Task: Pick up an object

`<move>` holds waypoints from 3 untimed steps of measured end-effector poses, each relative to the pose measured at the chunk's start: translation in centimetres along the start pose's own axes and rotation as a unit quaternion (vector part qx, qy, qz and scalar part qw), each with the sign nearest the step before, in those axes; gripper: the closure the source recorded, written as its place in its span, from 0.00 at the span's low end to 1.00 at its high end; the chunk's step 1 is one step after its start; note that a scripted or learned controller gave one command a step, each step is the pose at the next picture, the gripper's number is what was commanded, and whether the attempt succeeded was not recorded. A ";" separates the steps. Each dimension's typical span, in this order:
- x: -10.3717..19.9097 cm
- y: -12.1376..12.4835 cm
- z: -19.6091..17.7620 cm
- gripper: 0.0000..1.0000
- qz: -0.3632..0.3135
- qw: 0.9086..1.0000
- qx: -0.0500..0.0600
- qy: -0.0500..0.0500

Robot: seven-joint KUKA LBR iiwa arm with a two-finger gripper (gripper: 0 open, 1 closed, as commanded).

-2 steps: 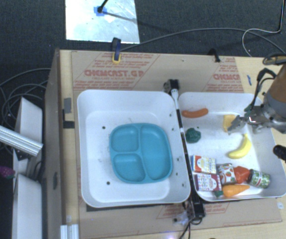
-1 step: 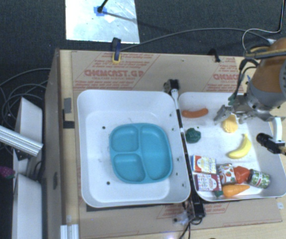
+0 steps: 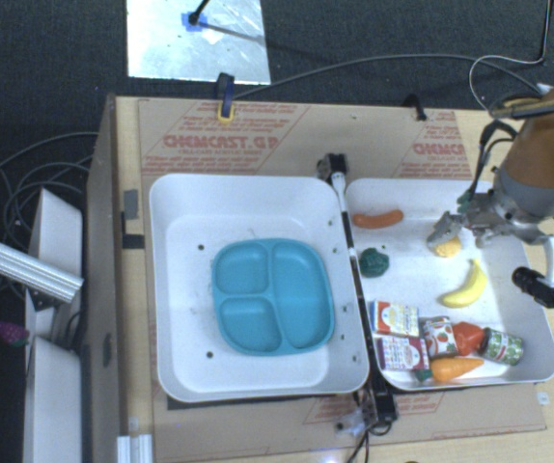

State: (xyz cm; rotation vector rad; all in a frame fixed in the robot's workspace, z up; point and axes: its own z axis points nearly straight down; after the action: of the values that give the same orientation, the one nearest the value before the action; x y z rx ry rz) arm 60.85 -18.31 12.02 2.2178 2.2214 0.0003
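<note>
My gripper (image 3: 460, 231) hangs over the far part of the right bin (image 3: 540, 331), its two grey fingers spread open. A small yellow lump (image 3: 448, 249) lies on the bin floor just in front of the left finger (image 3: 443, 228), not between the fingers. A banana (image 3: 465, 285) lies a little nearer the front. An orange sausage (image 3: 378, 218) and a dark green piece (image 3: 373, 261) lie to the left of the gripper.
Along the right bin's front sit two small cartons (image 3: 398, 318), a red bottle (image 3: 472, 340) and a carrot (image 3: 456, 367). The left bin (image 3: 185, 258) holds a blue divided plate (image 3: 272, 295). A black rail (image 3: 349, 249) separates the bins.
</note>
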 end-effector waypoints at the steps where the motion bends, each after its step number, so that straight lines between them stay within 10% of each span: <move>1: -2.3 -5.2 3.6 0.00 0.000 1.000 0.001 0.001; 2: 2.4 1.7 3.5 0.00 -0.001 1.000 -0.001 0.001; 3: -0.4 5.4 -6.4 0.00 -0.002 1.000 -0.002 0.000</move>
State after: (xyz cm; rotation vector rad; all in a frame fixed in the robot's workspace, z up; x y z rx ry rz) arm 66.28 -18.73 18.43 2.2118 2.2223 0.0038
